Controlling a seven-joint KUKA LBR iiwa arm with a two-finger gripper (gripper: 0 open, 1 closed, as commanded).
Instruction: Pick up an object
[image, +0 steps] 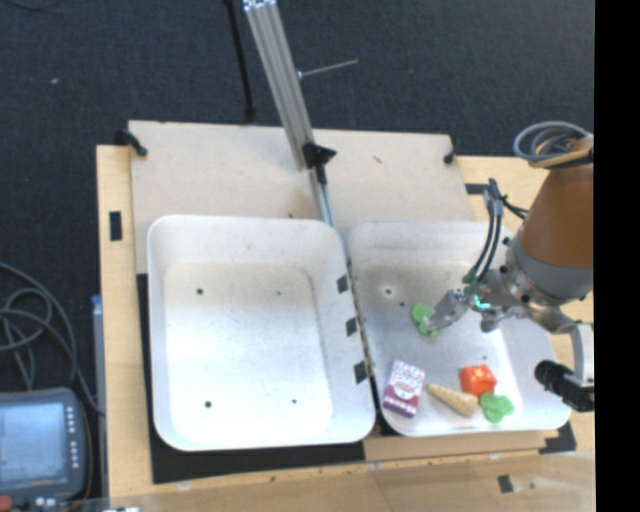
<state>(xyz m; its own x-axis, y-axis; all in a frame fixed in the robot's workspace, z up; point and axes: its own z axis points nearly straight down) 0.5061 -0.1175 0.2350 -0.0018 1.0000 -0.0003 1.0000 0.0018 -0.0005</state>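
I am lowering the gripper (440, 316) beside a green object (424, 318), touching its tip; whether it is grasping, I cannot tell. Other toys are lying below it.

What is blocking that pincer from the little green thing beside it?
Nothing visible. The pincer sits right at the green piece in the right bin; the purple carton, cone and red piece lie nearer the front rim.

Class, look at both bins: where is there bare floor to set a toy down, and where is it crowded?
The left bin has bare floor throughout. The right bin is bare along its far edge; its near corner is crowded with the purple carton, cone, red toy and green toy.
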